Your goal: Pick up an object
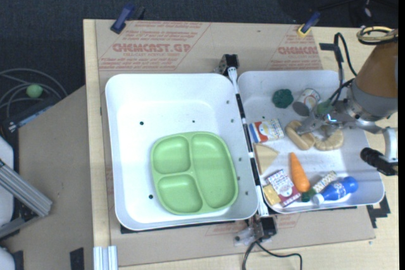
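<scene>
You are looking at the gripper [314, 118] reaching into the right bin [370, 196] from its right edge, hanging low over the cluster of tan bread-like pieces [300, 135] near the bin's middle. Whether it is gripping anything cannot be told; nothing is showing as lifted. The candidates are lying scattered: a green ball [282, 97] near the far edge, a carrot [299, 172] pointing toward the near edge, a blue bottle [335, 190] along the near right corner, small packets [281, 186] at the near left. The left bin [126, 98] is carrying a green divided plate [193, 172] toward its near edge. The arm is probably sitting here because the bread is directly beneath it, so you should watch that piece.
</scene>
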Controlling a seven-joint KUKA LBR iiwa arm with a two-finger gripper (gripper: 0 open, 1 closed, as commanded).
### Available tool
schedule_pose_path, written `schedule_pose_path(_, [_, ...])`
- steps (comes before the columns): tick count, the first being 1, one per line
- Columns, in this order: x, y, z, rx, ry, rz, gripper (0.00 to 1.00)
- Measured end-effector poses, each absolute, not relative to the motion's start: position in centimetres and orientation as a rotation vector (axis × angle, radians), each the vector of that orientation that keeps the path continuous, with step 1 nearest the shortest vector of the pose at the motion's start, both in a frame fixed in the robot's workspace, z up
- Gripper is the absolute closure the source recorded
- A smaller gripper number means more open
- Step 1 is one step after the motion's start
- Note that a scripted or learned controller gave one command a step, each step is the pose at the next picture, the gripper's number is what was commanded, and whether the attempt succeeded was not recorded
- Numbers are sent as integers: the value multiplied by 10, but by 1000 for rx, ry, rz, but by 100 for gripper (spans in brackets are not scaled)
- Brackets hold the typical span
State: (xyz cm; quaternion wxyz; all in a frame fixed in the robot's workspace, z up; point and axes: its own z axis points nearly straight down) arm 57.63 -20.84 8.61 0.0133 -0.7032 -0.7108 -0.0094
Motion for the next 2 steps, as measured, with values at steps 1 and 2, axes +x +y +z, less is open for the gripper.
schedule_pose_path(1, [549, -150, 88, -2224, -2226, -7, 0])
schedule_pose_path(2, [551, -149, 100, -2225, -2228, -14, 100])
